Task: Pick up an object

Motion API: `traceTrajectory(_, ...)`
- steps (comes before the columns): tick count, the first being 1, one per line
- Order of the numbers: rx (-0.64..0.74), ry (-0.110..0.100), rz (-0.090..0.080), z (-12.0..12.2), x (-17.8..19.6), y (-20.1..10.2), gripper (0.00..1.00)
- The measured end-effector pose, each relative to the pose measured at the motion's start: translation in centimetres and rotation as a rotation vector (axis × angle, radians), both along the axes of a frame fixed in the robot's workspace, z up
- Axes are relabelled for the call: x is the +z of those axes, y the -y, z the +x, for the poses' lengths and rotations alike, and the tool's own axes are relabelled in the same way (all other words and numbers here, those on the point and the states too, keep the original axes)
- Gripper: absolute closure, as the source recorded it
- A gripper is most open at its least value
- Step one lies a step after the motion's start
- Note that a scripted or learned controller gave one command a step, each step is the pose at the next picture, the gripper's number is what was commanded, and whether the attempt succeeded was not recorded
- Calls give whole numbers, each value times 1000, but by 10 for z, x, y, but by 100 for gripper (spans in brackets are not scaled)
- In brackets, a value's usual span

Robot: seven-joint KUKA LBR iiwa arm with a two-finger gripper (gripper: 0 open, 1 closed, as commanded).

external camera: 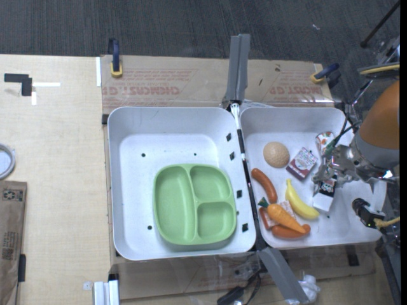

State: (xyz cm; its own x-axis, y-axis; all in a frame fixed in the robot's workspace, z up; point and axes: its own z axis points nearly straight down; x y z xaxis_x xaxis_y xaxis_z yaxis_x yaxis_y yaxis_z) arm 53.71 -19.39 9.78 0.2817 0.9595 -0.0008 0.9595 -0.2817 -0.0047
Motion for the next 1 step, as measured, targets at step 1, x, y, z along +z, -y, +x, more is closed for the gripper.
traceTrajectory(1, -82, -1, -1, -3, 102, -59, 100)
